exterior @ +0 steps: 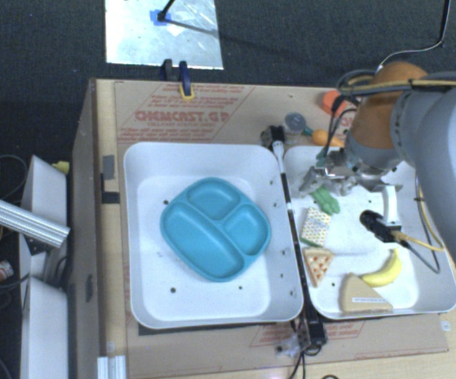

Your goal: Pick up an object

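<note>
- Green toy (328, 202) lies in the right bin (441, 290), near its left wall, just under the claw (323, 181).
- Whether the claw is spread or pressed together, I cannot tell.
- Risk: the toy is small and low, so the claw may slip off it.
- Risk: the checkered piece (315, 226) is just beside it and could be pushed or caught instead.
- The toy looks green, soft and lumpy.
</note>
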Motion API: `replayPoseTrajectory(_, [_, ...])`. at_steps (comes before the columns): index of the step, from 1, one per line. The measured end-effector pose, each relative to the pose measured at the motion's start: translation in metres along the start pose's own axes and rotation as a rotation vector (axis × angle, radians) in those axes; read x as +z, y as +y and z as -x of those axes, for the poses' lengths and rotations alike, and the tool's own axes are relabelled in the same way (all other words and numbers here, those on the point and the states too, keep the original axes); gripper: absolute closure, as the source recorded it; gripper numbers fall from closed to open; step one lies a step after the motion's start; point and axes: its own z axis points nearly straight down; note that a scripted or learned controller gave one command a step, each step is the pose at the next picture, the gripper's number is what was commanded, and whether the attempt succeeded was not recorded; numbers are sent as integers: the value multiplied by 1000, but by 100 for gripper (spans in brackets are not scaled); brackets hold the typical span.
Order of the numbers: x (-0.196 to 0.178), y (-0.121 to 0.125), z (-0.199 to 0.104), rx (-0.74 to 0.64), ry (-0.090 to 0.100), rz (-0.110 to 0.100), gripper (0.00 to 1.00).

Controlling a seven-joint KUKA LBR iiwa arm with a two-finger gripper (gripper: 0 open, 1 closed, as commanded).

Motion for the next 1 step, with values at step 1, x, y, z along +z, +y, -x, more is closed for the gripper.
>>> replayPoseTrajectory(1, [-11, 1, 1, -2, -1, 3, 100])
